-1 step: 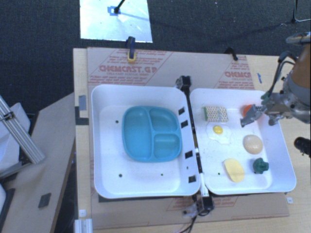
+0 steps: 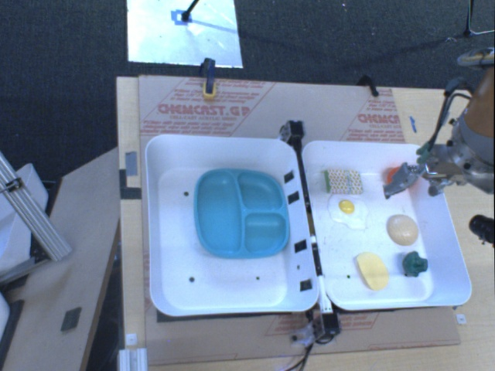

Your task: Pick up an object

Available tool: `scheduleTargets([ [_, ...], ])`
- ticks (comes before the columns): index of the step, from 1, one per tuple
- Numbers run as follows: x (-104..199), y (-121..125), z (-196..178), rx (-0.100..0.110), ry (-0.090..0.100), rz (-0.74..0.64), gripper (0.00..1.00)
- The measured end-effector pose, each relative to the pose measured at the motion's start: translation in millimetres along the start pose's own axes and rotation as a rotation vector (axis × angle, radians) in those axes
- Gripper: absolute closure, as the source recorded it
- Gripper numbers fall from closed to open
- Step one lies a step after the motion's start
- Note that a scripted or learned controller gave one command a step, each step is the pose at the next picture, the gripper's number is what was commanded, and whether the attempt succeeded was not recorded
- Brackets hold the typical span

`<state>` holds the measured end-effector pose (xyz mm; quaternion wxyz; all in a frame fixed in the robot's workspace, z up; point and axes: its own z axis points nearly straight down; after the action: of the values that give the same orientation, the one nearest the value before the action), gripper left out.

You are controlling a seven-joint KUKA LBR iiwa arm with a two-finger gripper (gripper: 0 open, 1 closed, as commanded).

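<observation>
Gripper [image 2: 404, 178] hangs over the far right corner of the right bin [image 2: 456, 280], an orange-red object [image 2: 394, 175] at its tip; whether the claw is clenched on it cannot be told. Nearer lie a fried egg toy [image 2: 348, 212], a beige egg [image 2: 402, 229], a yellow piece [image 2: 373, 270], a green piece [image 2: 414, 264] and a speckled pad [image 2: 343, 181]. The orange-red piece looks small, light and rigid, best pinched across its narrow middle. The left bin [image 2: 166, 230] holds a blue divided tray [image 2: 240, 213].
</observation>
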<state>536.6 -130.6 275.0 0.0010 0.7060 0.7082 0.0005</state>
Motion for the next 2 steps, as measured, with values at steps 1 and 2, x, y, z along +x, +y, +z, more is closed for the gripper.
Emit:
scheduleTargets([
  [1,6,-5,60,0.005,0.002,0.002,0.0],
  [2,1,-11,105,0.004,0.001,0.003,0.0],
])
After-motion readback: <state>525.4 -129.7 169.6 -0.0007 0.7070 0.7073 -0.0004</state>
